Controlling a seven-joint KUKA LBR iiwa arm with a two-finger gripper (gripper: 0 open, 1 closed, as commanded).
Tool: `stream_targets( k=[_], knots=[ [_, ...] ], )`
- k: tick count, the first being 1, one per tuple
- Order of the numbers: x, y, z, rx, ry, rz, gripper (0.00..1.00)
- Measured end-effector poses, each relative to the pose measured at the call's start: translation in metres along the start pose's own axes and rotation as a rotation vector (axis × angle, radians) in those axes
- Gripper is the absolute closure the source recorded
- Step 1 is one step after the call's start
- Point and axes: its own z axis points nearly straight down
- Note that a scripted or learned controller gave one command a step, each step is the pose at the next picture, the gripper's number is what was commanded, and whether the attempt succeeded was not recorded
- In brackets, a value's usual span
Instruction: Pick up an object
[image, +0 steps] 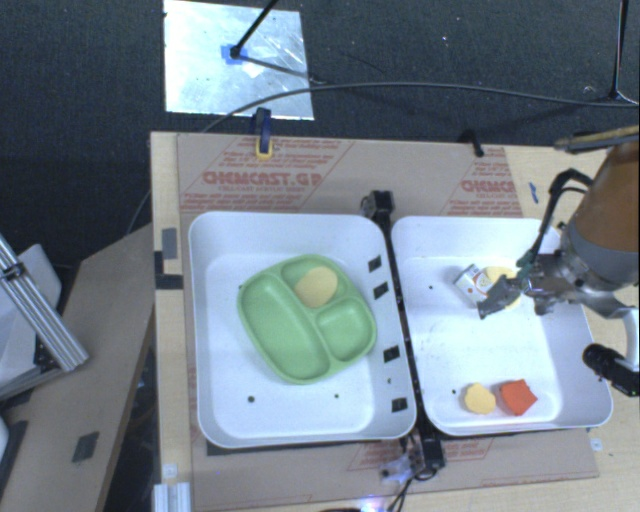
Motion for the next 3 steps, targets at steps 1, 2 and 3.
stream_targets(
  k=[1,2,3],
  knots=[
    [0.0,0.002,-0.005,-0.011,-0.002,-0.002,0.0],
    [-0.004,-0.001,0.056,-0.006,-0.001,0.001,0.0],
    [-0.009,-0.01,0.11,-0.005,0.0,0.001,0.0]
  ],
)
